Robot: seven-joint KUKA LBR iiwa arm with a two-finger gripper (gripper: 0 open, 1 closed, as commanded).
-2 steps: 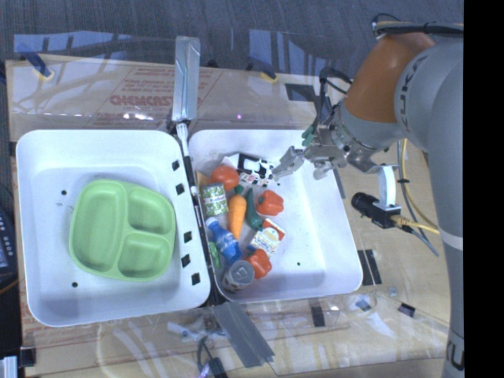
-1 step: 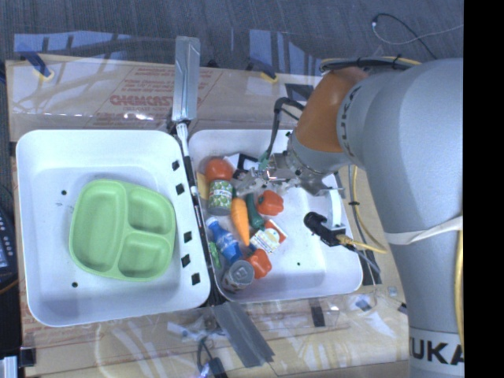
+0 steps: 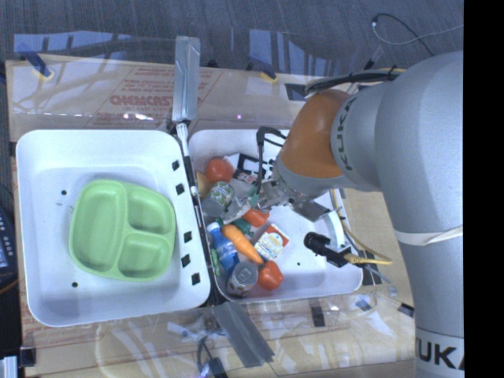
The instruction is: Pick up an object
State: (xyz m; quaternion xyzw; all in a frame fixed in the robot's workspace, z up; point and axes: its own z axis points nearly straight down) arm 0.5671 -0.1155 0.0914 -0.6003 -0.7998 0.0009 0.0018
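I, the gripper (image 3: 262, 194), hang over the pile (image 3: 240, 241) crowding the 9 o'clock wall of the right bin (image 3: 315, 283); open or closed, I cannot tell. The left bin (image 3: 39, 211) holds a green tray (image 3: 122, 228). Grey carpet (image 3: 118, 6) lies at 12 o'clock.

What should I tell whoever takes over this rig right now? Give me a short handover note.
Claw: low in the right bin, over the pile at its left side; no grasp can be confirmed from this view.
Things: the right bin holds a tomato, a carrot, a blue container and a small carton, crowded together. The left bin holds a green divided plate.
Done: the arm has reached the pile.
Left: close on one object and lift it clear.
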